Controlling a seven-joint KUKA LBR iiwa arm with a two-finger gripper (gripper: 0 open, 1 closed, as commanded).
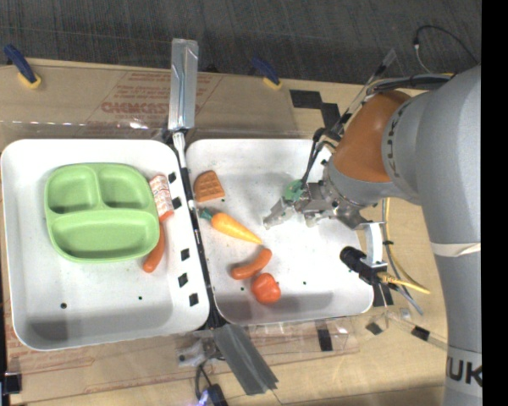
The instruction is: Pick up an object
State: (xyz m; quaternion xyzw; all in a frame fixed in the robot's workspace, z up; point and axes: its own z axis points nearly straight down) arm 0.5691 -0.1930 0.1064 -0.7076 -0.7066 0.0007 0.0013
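While the arm reaches in from the right over the right bin, we see its gripper hanging low above the bin's middle, a little right of the food toys. We make out pale metal fingers pointing left toward the toys, with a small green part just behind them, but we cannot tell how far apart they stand, and we see nothing caught between them.

We count four toys in the right bin. A brown bread-like piece lies at the far left, close to the divider between the bins. Just nearer than it, an orange carrot lies on a slant, its tip pointing right toward the gripper but apart from it. Nearer still we find a reddish sausage, and just beside that, toward the near wall, a red tomato-like piece.

In the left bin we see a green divided plate. Along its right edge lie a small labelled tube and, nearer, a second orange-red sausage, which touches the plate's rim.
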